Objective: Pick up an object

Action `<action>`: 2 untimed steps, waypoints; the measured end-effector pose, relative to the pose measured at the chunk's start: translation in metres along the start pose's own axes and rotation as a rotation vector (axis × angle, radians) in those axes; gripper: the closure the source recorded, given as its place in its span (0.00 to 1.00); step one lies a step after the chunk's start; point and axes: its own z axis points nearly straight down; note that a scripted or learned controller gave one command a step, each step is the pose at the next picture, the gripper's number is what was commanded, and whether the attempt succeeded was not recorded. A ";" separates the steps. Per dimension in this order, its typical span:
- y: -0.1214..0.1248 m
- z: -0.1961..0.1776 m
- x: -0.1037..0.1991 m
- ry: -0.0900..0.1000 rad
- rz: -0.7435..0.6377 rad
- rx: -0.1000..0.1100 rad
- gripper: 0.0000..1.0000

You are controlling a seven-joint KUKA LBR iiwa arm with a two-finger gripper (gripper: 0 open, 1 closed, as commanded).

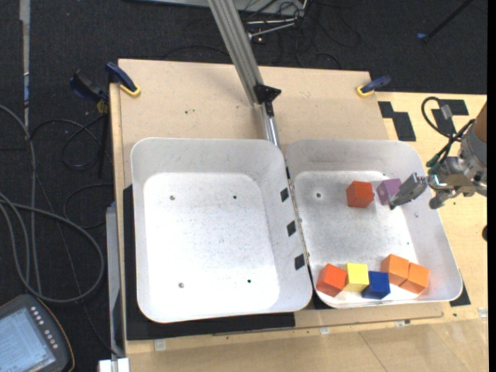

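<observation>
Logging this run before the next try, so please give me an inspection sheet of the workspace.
Surface: wooden bench bearing two white bins, left bin and right bin.
Job's things: in the right bin, an orange block beside a purple block; along the near wall, orange, yellow, blue and two more orange blocks.
Clutter: nothing seen.
Grippers: pincer at the purple block; grip unclear.
Cables: black cables on the floor, left.
Surroundings: clamps at the bench corners; metal pole; pendant.
</observation>
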 end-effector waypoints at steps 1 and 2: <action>0.001 -0.002 0.000 -0.001 0.001 -0.004 0.00; -0.006 0.044 0.004 0.000 0.002 0.000 0.00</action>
